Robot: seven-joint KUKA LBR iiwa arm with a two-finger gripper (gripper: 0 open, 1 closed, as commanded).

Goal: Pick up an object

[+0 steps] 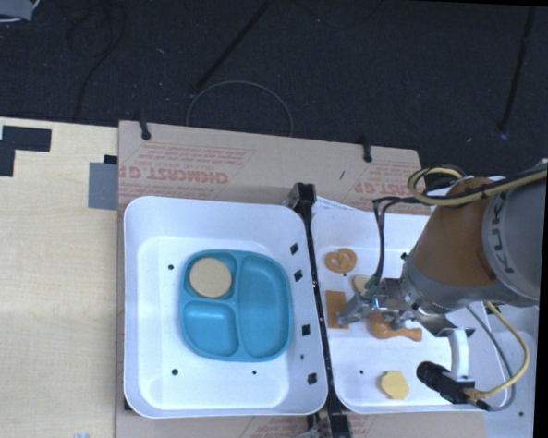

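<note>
several snacks lie loose in the right bin; we hover the gripper low over the brown piece to grab it, its grip state unclear.

Floor up top is dark carpet, pretty dim, with a few thin cables looping across it. The tabletop on the left is pale wood grain with a couple of black tape marks and a grey square near its top edge. A sheet of brown cardboard with red print lies on the tabletop.
</note>
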